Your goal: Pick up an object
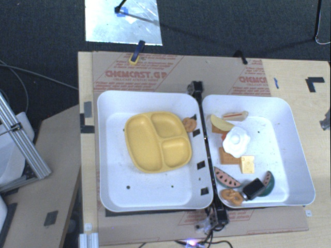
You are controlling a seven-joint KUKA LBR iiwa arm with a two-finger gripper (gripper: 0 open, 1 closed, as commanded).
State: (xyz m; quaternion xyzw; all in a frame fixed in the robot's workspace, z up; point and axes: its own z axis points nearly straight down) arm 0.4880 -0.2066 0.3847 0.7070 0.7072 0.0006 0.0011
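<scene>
Tool (326, 121): a small grey part at the far right edge of the view, level with the upper half of the right bin and clear of its rim. It touches nothing and holds nothing; whether it is open or closed cannot be told.

Left side: an aluminium frame (20, 141) stands slanted beside the desk (87, 190). A foil sheet (123, 13) lies on the dark floor beyond the desk. A yellow-and-blue clip (137, 52) rests on the brown liner (170, 68), which bears red print reading "CHEMCAST GP"; the same print appears again, partly cut off, near the right bin.

Left bin (150, 190): holds a yellow divided plate (156, 141) with three compartments. A small brown pretzel piece (189, 124) lies just beside the plate's right edge.

Right bin (292, 154): holds the candidate objects, all toy foods grouped in its left half.
- Hot dog (235, 115), near the far wall.
- Pale apple wedge (221, 123), just beside it.
- White fried egg (236, 141), lying over an orange slab (229, 158).
- Yellow cheese square (247, 164), touching the slab.
- Watermelon slice (226, 177), near the dividing wall.
- Brown pretzel (231, 196), at the near wall.
- Black block (253, 188), lying against a green-rind slice (268, 184).
</scene>
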